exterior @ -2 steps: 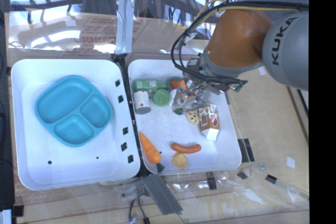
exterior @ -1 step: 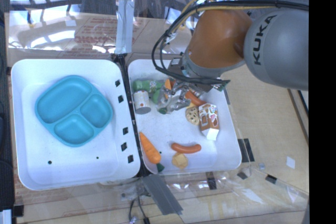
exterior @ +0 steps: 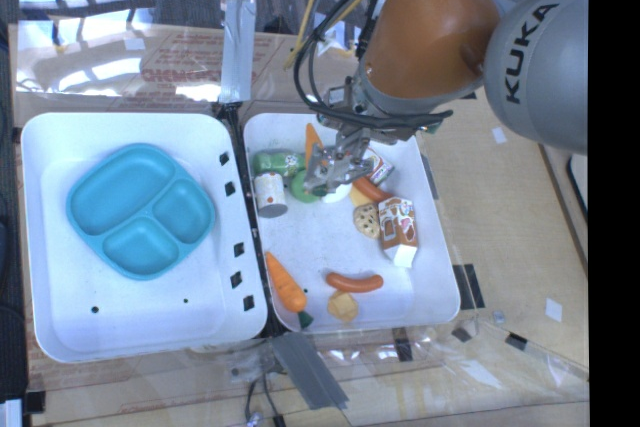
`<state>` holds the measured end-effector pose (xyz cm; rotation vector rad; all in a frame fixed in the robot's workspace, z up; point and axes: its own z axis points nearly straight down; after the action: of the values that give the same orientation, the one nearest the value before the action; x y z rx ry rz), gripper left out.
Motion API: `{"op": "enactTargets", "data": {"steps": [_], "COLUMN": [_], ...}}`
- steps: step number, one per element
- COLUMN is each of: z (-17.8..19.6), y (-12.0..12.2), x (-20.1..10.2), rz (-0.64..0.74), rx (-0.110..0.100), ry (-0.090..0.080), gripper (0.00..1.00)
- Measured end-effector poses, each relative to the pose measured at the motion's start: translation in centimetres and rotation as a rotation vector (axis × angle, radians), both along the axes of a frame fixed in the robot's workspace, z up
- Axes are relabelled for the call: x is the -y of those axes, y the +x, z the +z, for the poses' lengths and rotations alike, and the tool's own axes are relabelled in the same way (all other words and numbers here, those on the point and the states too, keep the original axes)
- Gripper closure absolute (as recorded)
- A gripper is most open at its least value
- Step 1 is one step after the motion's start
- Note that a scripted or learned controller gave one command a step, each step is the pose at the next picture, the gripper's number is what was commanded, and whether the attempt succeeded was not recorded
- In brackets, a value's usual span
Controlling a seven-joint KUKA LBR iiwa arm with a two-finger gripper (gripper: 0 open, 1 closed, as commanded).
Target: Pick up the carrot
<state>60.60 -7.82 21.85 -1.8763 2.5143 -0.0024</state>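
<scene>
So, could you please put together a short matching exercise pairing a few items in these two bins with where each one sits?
Things:
1. blue divided plate
2. carrot
3. sausage
4. carton

Places:
A. right bin, by its right wall
B. middle of the left bin
C. right bin, near the front, right of the carrot
D. right bin, front-left corner by the divider

Pairs: 1-B, 2-D, 3-C, 4-A
</scene>
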Motion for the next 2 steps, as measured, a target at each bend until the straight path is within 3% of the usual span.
{"op": "enactTargets", "data": {"steps": [1,2], "z": [-5.3,-12.7], "y": [-3.5,-2.1], "x": [6.3,5.9], "rz": [0.214,0.514], "rx": [-0.009,-0.008], "ry": [0.0,0.001], "gripper": [1.0,1.0]}}
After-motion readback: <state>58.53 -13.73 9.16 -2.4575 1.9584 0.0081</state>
